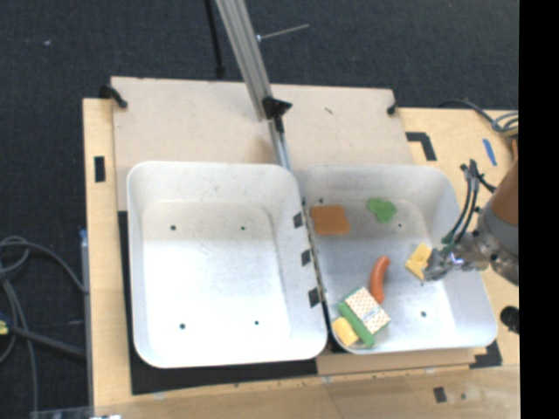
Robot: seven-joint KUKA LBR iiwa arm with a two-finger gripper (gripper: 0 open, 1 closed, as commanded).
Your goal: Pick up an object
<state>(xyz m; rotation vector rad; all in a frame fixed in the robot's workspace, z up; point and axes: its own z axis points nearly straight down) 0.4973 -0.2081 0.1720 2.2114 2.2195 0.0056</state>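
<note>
- This is a robotics lab or test cell, not a home.
- A plywood bench [253, 116] stands on dark carpet [52, 24].
- An aluminium extrusion post [243, 42] rises behind two white bins [148, 190].
- Loose cables [26, 260] trail over the floor.
- Black brackets [115, 97] pin down the board's corners.

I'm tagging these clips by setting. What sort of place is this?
Probably a robotics lab grasping bench: two shallow white bins sit side by side on a wooden bench, the right one holding small toy-like items such as an orange block, and a robot arm's end effector reaches in.
</note>
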